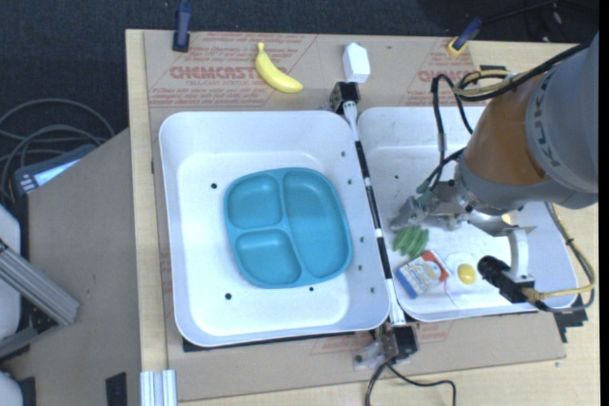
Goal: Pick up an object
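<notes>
1. Gripper [417,218] of the grey arm hangs low over the right-hand shallow white bin [400,133], close to that bin's left wall; seen from the overhead camera its tip is a tangle of metal, so I cannot tell whether it is apart or together, and nothing shows clamped in it
2. Same view, just beside the tip on the near side: a small crumpled green object [411,241] lies on the bin floor; whether the tool touches it cannot be told
3. Nearer the front rim lie a small blue-and-white packet with a red patch [421,274] and, just beside it, a little round yellow piece [465,274]
4. Left-hand bin [190,204] bears a teal plastic plate with three compartments [285,225]; a yellow toy banana [276,71] lies on the bench beyond the bins, well apart from the arm
5. Judging by closeness, the green object is the likely pick. To do it well: centre the tool over it, come down straight, stay off the wall and the packet, close only once it is straddled, then lift vertically
</notes>
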`<action>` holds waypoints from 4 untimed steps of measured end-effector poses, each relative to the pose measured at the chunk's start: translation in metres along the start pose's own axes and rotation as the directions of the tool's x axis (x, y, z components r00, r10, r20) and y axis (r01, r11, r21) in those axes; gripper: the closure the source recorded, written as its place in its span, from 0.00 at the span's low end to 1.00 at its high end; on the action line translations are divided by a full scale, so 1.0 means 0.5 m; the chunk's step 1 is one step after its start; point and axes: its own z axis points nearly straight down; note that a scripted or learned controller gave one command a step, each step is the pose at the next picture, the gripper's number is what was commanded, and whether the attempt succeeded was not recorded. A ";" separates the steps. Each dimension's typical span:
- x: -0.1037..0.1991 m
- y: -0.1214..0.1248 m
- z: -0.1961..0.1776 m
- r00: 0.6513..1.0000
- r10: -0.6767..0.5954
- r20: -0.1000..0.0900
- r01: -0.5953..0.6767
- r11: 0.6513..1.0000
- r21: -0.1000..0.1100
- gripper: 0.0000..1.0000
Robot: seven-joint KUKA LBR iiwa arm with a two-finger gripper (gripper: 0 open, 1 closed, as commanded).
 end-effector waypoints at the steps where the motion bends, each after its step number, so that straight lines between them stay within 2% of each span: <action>1: -0.009 0.005 0.000 1.000 0.000 0.000 0.000 1.000 -0.001 0.00; 2: -0.017 -0.043 0.000 1.000 0.000 -0.001 0.000 1.000 0.002 0.00; 3: 0.000 -0.079 0.000 1.000 0.001 -0.001 -0.001 1.000 0.002 0.00; 4: 0.000 -0.079 -0.019 1.000 0.001 -0.001 -0.001 1.000 0.001 1.00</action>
